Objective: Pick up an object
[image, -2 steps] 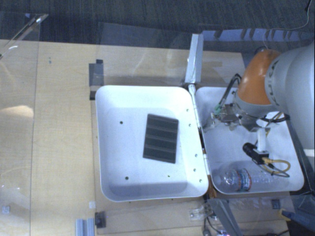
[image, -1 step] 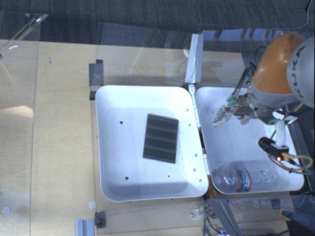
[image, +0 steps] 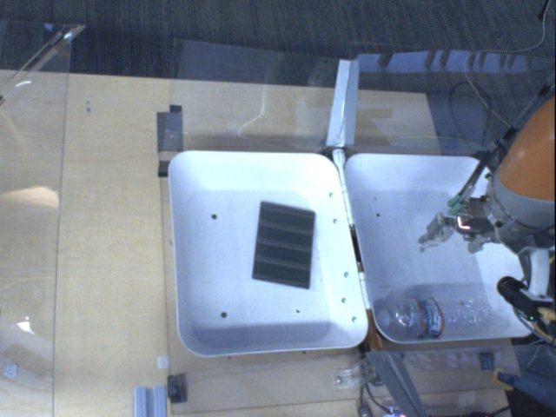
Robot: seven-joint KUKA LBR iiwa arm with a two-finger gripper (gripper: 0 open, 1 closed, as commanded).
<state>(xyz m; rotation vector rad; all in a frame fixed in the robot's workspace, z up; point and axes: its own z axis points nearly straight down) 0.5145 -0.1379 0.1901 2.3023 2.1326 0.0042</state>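
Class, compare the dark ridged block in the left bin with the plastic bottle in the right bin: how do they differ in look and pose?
The dark ridged block is opaque, flat and rectangular; the plastic bottle is clear and rounded, with a coloured label. The block sits mid-bin in the left bin; the bottle lies on its side against the near wall of the right bin. Both rest untouched on white bin floors.

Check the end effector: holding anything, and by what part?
Nothing visibly held. The end effector hangs over the right bin; the clear bottle lies apart.
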